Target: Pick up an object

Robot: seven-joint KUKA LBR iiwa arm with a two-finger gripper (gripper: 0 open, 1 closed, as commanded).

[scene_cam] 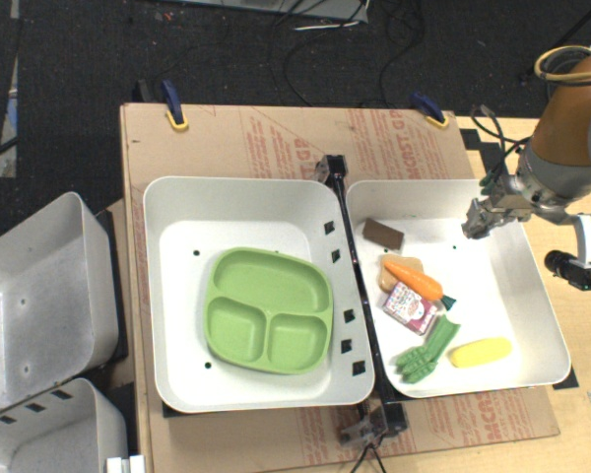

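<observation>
In the right bin (532, 294) the toys — brown block (382, 233), carrot (414, 278), yellow piece (480, 352) — lie left of and below the pincer (480, 219), which hovers at the far right corner — spread or pressed together, I cannot tell.

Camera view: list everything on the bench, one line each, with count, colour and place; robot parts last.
bins: 2, white, side by side on the bench
divided plate: 1, light green, left bin
brown block: 1, right bin, far left
carrot: 1, orange, right bin
pouch: 1, pink and white, beside the carrot
leafy vegetable: 1, green, right bin, near edge
yellow piece: 1, right of the vegetable
arm: 1, grey and orange, right side
claw: 1, over the right bin's far right
</observation>
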